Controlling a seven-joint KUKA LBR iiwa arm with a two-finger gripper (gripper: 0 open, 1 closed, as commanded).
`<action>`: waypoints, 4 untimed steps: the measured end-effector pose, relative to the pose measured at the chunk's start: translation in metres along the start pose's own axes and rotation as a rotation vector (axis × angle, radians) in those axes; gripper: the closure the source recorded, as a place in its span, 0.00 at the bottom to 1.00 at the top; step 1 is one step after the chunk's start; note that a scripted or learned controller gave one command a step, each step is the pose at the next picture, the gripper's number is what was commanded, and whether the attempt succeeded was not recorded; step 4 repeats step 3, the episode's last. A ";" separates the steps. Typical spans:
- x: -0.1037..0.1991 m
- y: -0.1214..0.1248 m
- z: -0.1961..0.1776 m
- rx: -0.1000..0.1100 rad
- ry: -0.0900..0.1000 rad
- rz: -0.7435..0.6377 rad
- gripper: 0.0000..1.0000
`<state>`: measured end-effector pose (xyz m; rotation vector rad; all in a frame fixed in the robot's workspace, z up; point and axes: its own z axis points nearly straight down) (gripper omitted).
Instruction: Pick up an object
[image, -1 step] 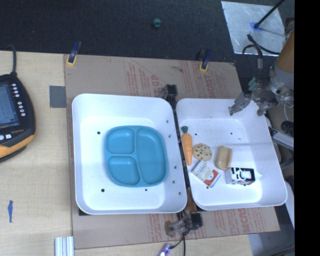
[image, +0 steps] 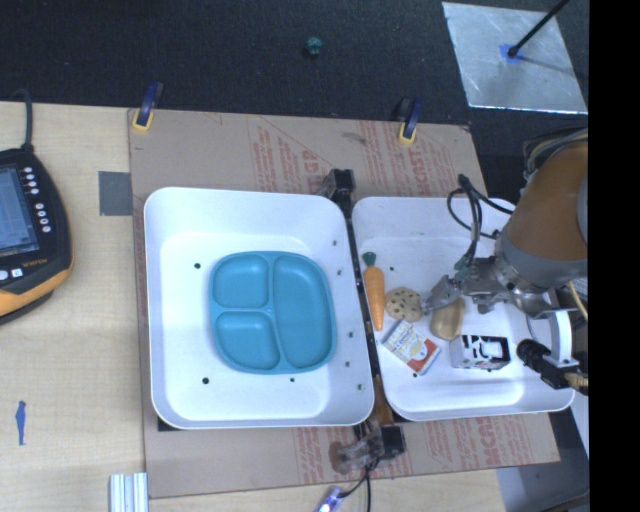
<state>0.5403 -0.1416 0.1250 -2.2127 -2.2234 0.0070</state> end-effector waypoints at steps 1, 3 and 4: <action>-0.016 0.017 0.033 -0.005 -0.003 0.000 0.00; 0.031 0.078 -0.078 -0.006 0.000 0.000 1.00; 0.031 0.078 -0.078 -0.006 0.000 0.000 1.00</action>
